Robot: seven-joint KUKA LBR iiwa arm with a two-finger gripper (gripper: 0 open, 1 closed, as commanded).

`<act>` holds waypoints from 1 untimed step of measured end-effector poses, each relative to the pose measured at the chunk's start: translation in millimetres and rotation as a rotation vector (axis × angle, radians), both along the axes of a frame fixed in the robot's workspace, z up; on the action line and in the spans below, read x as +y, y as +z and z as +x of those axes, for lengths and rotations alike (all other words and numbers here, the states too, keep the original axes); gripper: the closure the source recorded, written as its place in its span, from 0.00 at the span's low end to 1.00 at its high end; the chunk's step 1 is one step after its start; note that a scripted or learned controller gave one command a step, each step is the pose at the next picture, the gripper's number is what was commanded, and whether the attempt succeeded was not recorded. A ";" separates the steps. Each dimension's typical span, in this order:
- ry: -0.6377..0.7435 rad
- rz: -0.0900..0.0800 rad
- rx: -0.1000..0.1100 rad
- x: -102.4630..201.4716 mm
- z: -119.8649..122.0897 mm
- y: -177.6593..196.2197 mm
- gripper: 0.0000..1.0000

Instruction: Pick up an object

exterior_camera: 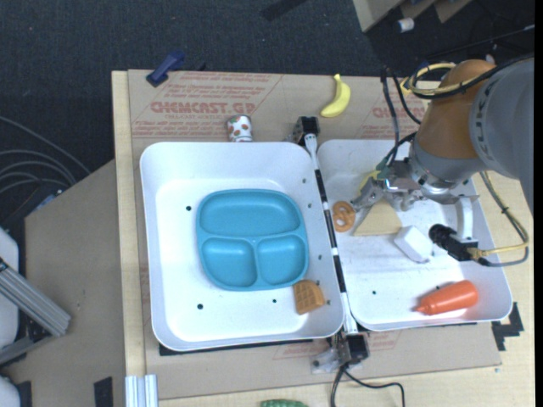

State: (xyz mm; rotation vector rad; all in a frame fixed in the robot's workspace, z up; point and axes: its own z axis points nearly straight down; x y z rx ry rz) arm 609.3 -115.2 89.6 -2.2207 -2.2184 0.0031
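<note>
From where I stand I cannot tell what state the tool [373, 189] is in, low in the right bin [492, 308], so it should settle squarely over the tan wedge [379, 220] just beside the pretzel [343, 215] before lifting.

Reaches in from the right edge, high in the frame. Grey arm [509, 117], bulky and partly blurred, bent downward toward the counter. Orange band [448, 117] just above the wrist, facing left and up. Below it a pale wrist flange [428, 176], tilted, carrying the tool [373, 192], which points left and slightly down. Dark, thin fingers, too small and blurred to tell whether spread or closed. Black and yellow cables [424, 79] looped over the band and trailing down the right side past a black fitting [445, 240] under the wrist.
</note>
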 end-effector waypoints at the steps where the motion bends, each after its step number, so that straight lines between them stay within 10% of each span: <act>1: 0.000 0.000 -0.004 0.2 1.2 11.0 1.00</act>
